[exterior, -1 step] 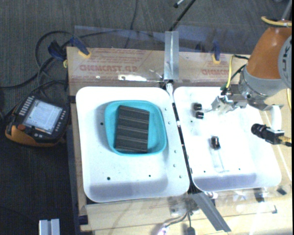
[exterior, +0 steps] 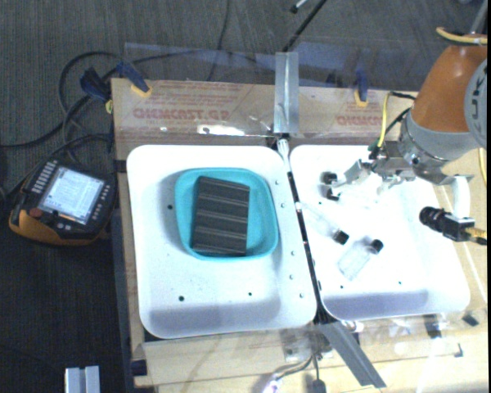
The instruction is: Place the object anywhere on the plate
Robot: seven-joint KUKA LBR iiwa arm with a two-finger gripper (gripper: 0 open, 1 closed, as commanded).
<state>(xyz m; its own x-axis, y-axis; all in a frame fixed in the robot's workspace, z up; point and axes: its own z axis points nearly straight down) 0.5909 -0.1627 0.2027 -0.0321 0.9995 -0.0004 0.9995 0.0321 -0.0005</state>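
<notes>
Two shallow white bins sit side by side on the bench. In the left white bin [exterior: 155,293] lies a teal, rounded-square plate [exterior: 266,219], a little toward 12 o'clock from the bin's middle. A dark grey, ridged rectangular block [exterior: 221,215] lies flat on the plate, covering most of its centre, with its long side running roughly from 12 to 6 o'clock. Teal rim shows all around it.

The grey arm with its orange band [exterior: 442,80] enters from 2 o'clock and reaches over the right white bin [exterior: 409,293]. Its gripper [exterior: 344,182] hangs over that bin's 11 o'clock area and points toward 9 o'clock; the pale parts blend into the white floor, so I cannot tell whether it is spread or pressed together, and nothing is seen pinched in it.

Toward 6 o'clock from the gripper, a small clear bottle with a black cap [exterior: 358,257] lies on its side near the bin's middle. A second black-capped clear piece [exterior: 335,232] lies just beside it at its 10 o'clock.

An orange-and-black handheld screen unit [exterior: 61,199] rests on the dark floor at 9 o'clock, well apart from the bins.
</notes>
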